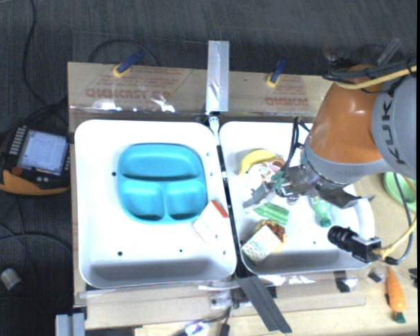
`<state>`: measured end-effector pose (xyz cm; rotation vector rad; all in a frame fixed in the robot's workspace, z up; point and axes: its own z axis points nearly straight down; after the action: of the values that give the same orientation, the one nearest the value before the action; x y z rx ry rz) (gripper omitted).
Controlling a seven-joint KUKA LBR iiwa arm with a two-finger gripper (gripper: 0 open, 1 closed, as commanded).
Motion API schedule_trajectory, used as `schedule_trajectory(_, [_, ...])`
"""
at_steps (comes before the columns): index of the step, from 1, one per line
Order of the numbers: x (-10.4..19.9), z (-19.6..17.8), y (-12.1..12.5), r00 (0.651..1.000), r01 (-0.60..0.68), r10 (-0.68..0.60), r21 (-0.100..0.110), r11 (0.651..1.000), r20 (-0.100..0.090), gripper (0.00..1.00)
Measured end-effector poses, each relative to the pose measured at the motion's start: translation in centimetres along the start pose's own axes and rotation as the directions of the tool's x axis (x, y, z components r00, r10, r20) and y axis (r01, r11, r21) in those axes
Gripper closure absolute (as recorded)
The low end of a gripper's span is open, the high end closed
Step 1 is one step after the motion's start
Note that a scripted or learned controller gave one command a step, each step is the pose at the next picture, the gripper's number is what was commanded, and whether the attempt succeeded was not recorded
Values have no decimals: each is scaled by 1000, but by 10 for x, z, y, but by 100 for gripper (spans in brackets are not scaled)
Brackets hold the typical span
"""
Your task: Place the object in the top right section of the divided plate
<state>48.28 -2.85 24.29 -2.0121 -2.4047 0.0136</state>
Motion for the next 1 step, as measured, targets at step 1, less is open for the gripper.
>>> schedule_trajectory(1, [33, -8, 6, 1000, 6, -6, 0, 1000, -1, 0])
